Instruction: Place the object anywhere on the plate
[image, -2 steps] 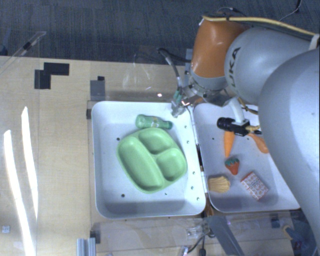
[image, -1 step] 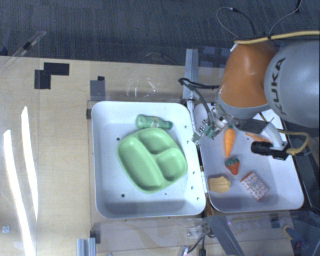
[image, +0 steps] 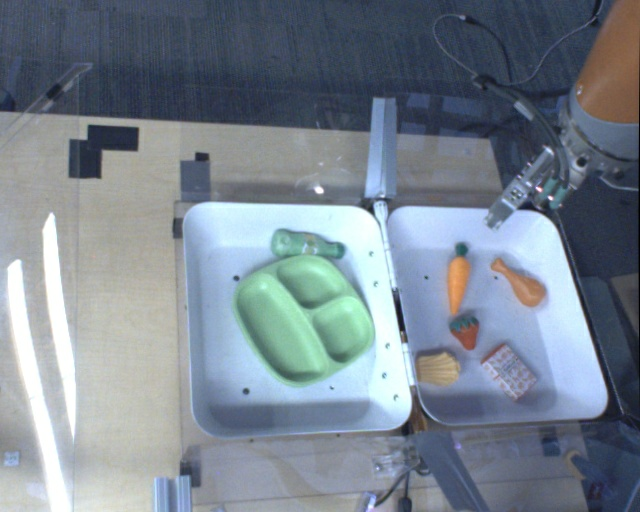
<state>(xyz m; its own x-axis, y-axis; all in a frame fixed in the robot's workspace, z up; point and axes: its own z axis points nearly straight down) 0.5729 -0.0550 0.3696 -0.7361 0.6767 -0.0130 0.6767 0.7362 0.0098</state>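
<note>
A green divided plate (image: 304, 317) lies in the left bin (image: 215, 400), with a green bottle (image: 306, 244) on its side just behind it. The right bin (image: 585, 385) holds an orange carrot (image: 457, 281), a tan drumstick (image: 521, 283), a strawberry (image: 465, 331), a shell-shaped pastry (image: 438, 368) and a pink wafer (image: 509, 370). My gripper (image: 522, 204) hangs over the right bin's far edge, above and behind the drumstick. It is open and nothing sits between its fingers.
A metal divider post (image: 380, 150) stands between the bins at the back. Cables (image: 500, 75) trail behind the arm at the top right. Bare wooden bench top (image: 90, 330) stretches to the left of the bins.
</note>
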